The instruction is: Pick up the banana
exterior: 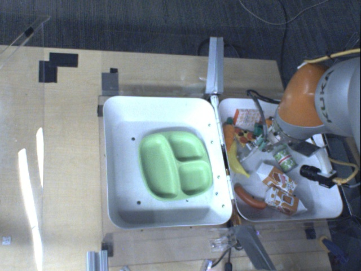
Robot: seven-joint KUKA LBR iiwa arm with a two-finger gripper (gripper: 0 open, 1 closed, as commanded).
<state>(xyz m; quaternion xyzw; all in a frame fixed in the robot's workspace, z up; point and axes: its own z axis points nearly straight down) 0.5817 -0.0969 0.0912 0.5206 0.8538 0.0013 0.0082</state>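
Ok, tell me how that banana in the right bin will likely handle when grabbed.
The banana is curved and smooth, so it may pivot or slip between fingers. It lies against the bin wall beside a carrot, so approach looks cramped. It probably stays stiff.

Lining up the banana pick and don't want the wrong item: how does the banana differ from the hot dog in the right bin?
The banana is yellow; the hot dog is reddish-orange. The banana lies along the bin's left wall near its middle, running lengthwise; the hot dog sits nearer the front edge, running crosswise. The banana tapers to a point; the hot dog has rounded ends. Both are slim, elongated and lie flat in the right bin.
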